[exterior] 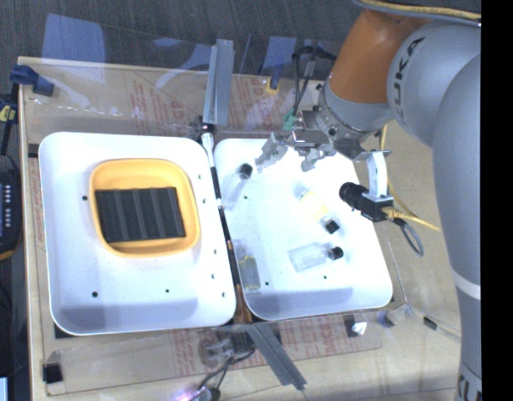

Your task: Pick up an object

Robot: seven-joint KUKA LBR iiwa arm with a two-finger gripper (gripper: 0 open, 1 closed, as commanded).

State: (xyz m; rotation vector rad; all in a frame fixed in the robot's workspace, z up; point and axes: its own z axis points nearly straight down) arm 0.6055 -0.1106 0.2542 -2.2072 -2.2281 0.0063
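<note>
Several small clear vials with black caps lie in the right bin (365, 295). One vial (240, 177) lies near the bin's back left, one vial (327, 224) sits mid-right, and a larger vial (311, 257) lies towards the front. My gripper (289, 156) hangs over the back of the right bin, below the orange wrist band. Its two fingers (268, 153) are spread apart with nothing between them. The nearest vial is just left of and below the left finger, apart from it.
The left bin (64, 291) holds a yellow tray (142, 174) with a dark ribbed insert. A clear piece (249, 271) lies by the right bin's left wall. A metal divider bar (216, 73) rises behind the bins. The arm's black fitting and cable (365, 200) overhang the right bin's right side.
</note>
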